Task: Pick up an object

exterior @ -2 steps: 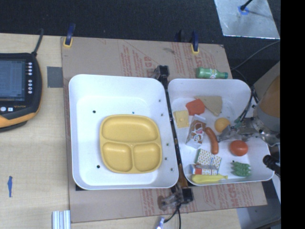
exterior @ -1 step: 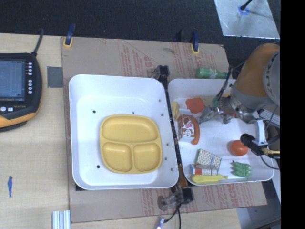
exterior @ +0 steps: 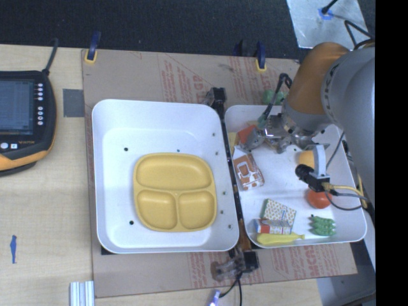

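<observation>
Camera view, gripper (exterior: 275, 134) low in right bin (exterior: 357, 231), its state impossible to tell, wrist hiding bin's upper corner.

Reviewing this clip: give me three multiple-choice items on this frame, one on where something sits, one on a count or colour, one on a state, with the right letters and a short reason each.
1. Where does the yellow divided tray lie?
A. In the left bin
B. In the right bin
C. On the bare bench

2. How many compartments does the tray have?
A. Two
B. Three
C. Five

3. Where is the gripper now?
A. Above the left bin
B. Off the bench, over the handheld controller
C. Low over the upper part of the right bin

Answers: 1 A, the tray rests inside the left bin. 2 B, one long compartment above two smaller ones. 3 C, the gripper sits over the right bin near its upper edge, apart from the green toy and the small box at the lower end.
</observation>
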Action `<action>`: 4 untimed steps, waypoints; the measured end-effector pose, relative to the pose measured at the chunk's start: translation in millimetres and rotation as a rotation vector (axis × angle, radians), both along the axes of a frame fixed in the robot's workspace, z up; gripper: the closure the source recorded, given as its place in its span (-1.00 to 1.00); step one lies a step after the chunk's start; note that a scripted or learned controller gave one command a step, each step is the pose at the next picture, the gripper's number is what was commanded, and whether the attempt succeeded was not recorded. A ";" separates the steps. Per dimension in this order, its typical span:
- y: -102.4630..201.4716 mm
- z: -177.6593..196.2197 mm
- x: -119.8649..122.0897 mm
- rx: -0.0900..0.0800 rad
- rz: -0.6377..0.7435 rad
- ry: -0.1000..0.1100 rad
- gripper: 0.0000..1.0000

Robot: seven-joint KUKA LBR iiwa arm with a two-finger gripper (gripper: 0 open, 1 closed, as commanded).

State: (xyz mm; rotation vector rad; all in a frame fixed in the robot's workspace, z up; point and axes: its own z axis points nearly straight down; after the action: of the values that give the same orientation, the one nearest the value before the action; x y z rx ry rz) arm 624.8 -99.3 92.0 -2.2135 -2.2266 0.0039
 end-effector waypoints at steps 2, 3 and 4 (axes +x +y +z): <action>-4.5 0.0 31.4 0.002 -0.002 0.001 -1.00; -0.6 -0.1 31.2 0.002 -0.002 0.002 -1.00; -1.0 10.5 31.4 0.002 0.001 0.003 1.00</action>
State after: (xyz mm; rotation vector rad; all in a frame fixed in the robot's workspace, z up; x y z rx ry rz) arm 656.3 -100.3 102.4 -2.2095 -2.2255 0.0053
